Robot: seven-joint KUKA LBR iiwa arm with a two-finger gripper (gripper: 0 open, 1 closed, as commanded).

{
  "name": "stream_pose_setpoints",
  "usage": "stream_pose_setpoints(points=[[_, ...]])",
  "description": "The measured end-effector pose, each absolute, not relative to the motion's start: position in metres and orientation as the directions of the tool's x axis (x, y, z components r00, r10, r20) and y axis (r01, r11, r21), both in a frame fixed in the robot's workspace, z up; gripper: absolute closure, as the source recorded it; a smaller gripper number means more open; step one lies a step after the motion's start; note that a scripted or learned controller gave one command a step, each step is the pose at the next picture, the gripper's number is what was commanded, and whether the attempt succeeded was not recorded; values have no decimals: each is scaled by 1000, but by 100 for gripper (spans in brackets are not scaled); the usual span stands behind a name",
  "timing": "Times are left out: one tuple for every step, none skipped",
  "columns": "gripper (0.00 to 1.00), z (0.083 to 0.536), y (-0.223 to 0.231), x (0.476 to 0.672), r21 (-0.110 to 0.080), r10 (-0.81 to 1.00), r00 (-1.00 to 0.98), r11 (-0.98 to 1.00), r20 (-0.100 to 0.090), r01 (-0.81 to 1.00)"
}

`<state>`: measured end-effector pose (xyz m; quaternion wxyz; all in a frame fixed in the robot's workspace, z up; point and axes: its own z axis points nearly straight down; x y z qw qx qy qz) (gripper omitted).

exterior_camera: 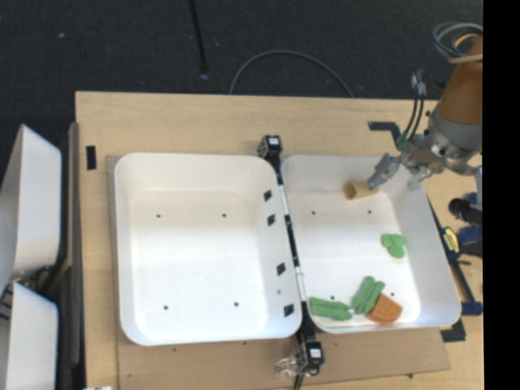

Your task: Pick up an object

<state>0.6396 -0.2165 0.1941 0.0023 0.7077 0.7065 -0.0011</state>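
Wooden bench, dark floor — white bins

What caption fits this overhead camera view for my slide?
Gripper poised beside a tan piece in the right bin; green pieces lie nearer the front.

The left bin lies wide open. In the right bin, green pieces and an orange piece crowd the near edge, a tan piece sits at the far wall; the middle is open.
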Motion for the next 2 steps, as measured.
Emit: stream_pose_setpoints(points=[[0,97,-212,677,1,1000,-5,5,-3,1000],[100,120,-215,680,15,1000,-6,6,-10,1000]])
